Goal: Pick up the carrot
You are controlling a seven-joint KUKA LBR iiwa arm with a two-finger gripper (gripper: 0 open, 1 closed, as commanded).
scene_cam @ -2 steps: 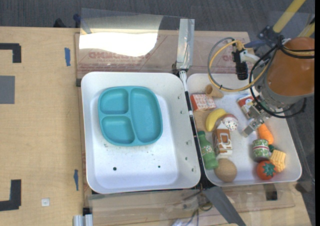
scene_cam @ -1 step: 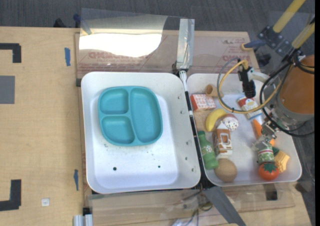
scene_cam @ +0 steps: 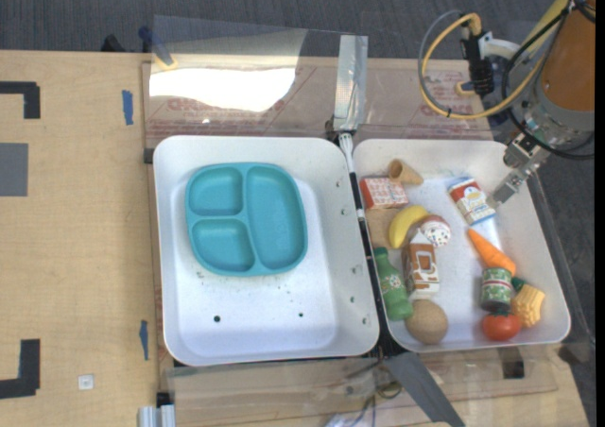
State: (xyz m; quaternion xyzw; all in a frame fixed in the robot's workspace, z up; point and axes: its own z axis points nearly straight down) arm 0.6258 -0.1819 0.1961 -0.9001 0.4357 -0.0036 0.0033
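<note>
Hovering at the far right edge of the right bin, the gripper sits well up from the carrot. Carrot lies near-left of it, mid-right in the bin, long axis diagonal, tip toward the tube, butt by the can. Can't tell gripper opening; nothing visibly held.

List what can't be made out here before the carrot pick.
- Hand, camera view: small and blurred, so open or shut is unclear.
- Arm: cut off by the right edge.
- Carrot: lower end tucked against the can.
- Carton label: too small.
</note>
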